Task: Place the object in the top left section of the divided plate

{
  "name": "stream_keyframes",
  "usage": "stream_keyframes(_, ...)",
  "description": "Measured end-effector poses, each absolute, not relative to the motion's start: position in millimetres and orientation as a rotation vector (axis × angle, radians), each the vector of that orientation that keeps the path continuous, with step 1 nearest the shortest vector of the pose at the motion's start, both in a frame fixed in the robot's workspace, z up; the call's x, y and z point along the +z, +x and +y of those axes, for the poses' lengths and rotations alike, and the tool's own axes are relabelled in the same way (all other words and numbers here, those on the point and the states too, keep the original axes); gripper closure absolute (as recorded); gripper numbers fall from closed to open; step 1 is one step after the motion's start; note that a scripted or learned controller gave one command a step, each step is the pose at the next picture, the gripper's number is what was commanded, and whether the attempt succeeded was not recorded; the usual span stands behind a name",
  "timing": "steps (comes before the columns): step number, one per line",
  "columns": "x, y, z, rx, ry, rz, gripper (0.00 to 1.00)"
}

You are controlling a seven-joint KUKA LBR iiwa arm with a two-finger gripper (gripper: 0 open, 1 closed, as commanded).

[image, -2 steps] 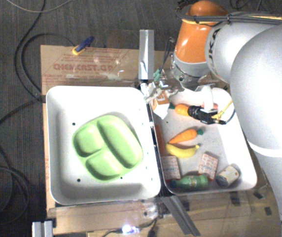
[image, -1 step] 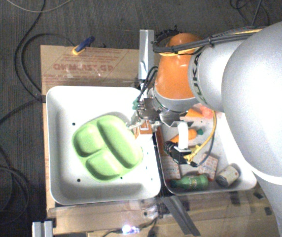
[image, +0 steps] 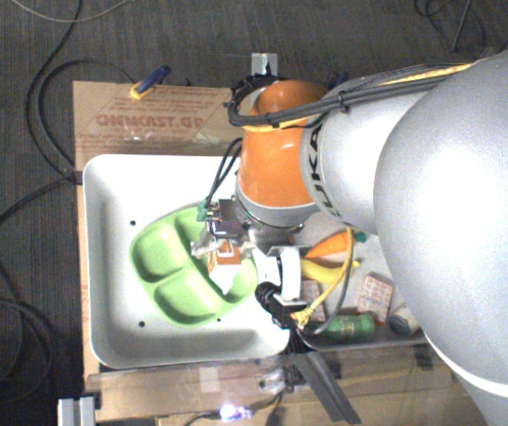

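**Gripper over the divided plate, object placement not confirmed**

We are reading from the left: the left white bin [image: 103, 238] is holding a green divided plate [image: 161, 260], whose two left sections are lying bare, nothing in them as far as we can see. Moving right, the gripper [image: 223, 248] is hanging right over the plate's right part, with a small orange-and-white thing [image: 227, 254] sitting at its tip. We are judging this to be the task object, but we cannot tell whether it is clamped, resting on the plate, or part of the tool; whether the gripper is apart or together, we cannot tell either. So we are judging the task as not finished: no section is visibly holding the object, and release and retreat are left.

Further right, the orange-banded wrist [image: 276, 162] and the grey arm [image: 432, 202] are covering most of the right bin. Peeking out below are an orange carrot-like piece [image: 329, 247], a yellow banana-like item [image: 325, 273], a green bottle [image: 347, 328] and a small printed box [image: 374, 293], all partly cut off by the arm.
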State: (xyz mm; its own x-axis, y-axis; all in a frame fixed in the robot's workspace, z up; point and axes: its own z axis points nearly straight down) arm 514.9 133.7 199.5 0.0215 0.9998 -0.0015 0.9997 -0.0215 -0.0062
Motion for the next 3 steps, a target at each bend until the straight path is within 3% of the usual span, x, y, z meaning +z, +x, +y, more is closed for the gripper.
stream_keyframes(1, 218.2, 506.3, 143.6, 0.005, -2.204, -2.235, 1.00)
stream_keyframes(2, 204.7, 566.7, 148.0, 0.009, -2.241, -2.199, 1.00)
stream_keyframes(3, 250.7, 611.5, 52.9, 0.009, -2.258, -2.187, 1.00)
